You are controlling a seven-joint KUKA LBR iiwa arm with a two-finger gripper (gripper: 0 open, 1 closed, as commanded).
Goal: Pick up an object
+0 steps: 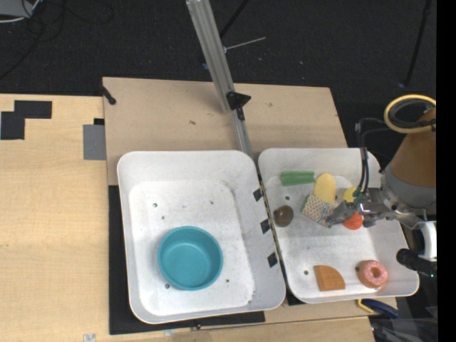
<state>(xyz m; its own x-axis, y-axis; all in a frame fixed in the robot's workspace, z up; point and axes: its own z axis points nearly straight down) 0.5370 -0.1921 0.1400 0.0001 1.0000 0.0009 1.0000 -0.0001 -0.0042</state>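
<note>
The jaws (345, 216) are seen low in the right bin (399, 276), but whether they are parted or closed cannot be told. An orange-red object (354, 223) lies just beside them, toward the arm; a patterned piece (314, 206) and a yellow object (325, 187) lie on the bin's far side. No writing can be read.

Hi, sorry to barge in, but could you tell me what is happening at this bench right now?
A grey robot arm with an orange band reaches in from the right, its claw low over the right white bin, close to a small red-orange object and a speckled square sponge. A yellow rounded piece, green cylinder, brown ball, pink doughnut and orange wedge lie around it. A teal round bowl sits in the left white bin.
</note>
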